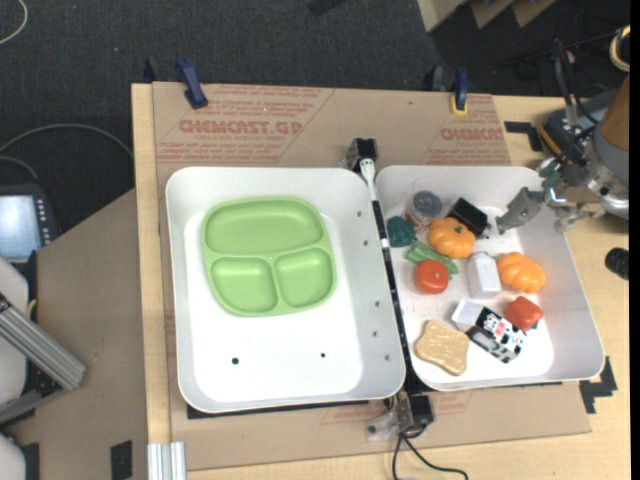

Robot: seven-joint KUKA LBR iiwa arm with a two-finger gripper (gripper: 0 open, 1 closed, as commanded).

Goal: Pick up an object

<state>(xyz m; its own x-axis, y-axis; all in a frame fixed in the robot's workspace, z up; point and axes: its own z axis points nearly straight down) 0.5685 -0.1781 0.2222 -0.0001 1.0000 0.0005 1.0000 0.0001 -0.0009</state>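
The right bin (585,338) holds several toy items. Among them are an orange pumpkin (450,236), a red tomato (432,276), an orange fruit (521,271), a small red piece (524,311), a slice of toast (442,347), a black-and-white cow-patterned box (497,330), a white block (484,273), a green piece (400,231), a grey cylinder (427,204) and a black block (468,215). My gripper (540,213) hangs over the bin's upper right part, right of the black block. It is open with nothing between its fingers.
The left bin (200,358) carries a green divided plate (268,254). A black ridge (385,258) runs between the two bins. The arm (605,163) comes in over the right bin's far right corner. Blue clamps (190,83) hold the cardboard base at the back.
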